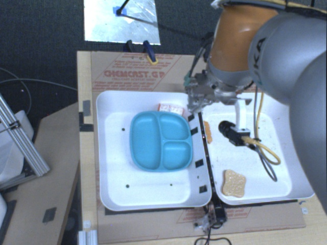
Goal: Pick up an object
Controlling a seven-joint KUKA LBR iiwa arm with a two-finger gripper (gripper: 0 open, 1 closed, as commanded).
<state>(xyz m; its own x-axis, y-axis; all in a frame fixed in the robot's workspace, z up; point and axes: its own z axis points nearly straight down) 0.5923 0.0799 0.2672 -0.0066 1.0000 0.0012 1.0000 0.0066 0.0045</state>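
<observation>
**Arm low over the divide between the two bins**

The gripper [196, 105] sits at the far end of the ridge where the two white bins meet, just under the grey wrist and the broad orange band [232, 32] of the arm. Its metal parts crowd together in shadow there, and whether it is open or closed cannot be told from this view; nothing can be seen held in it.

Just beside the gripper, on its left, a small white carton with red print [170, 108] lies against the far wall of the left bin [110, 188]. Touching or nearly touching that carton is a blue divided plate [161, 141] with three compartments, lying flat in the middle of the left bin.

On the other side of the ridge, a thin orange stick-shaped item [207, 131] lies along the left edge of the right bin [286, 182], close below the gripper. Farther right, a black cylindrical piece [228, 130] hangs from the arm, with yellowish cable [265, 154] looping over the bin floor. Near the front of the right bin rests a tan slice of toy toast [233, 183], well apart from the gripper.

Both bins stand on a cardboard sheet with red lettering [134, 71], and a shiny square panel [121, 14] lies beyond it.
</observation>
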